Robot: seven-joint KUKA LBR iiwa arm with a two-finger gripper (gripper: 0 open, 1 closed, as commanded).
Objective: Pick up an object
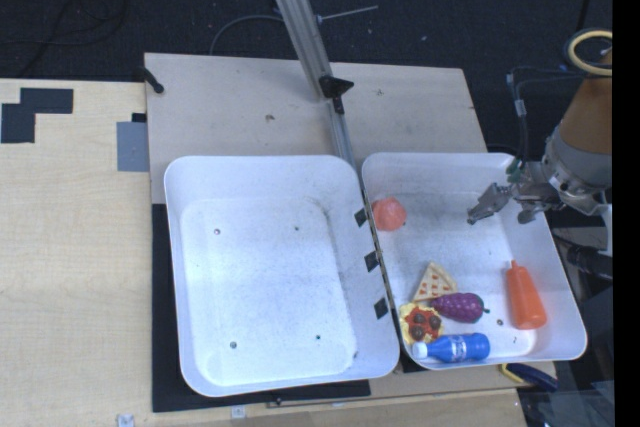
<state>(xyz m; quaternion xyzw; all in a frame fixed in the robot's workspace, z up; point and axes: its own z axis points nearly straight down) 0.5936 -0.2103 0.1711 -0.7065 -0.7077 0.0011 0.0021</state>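
The grey arm (585,140) reaches in from the right — its gripper (500,203) points left, angled downward.

I see even overhead light, white bins (270,175) bright, soft shadows, dark floor (450,5), slightly soft focus.

my arm (590,130) grey, orange band | 2 bins (270,185) white | ball (389,213) pink-red | bottle (524,295) orange | bottle (455,348) blue, white cap | grapes (460,306) purple | worktop (70,205) pale wood
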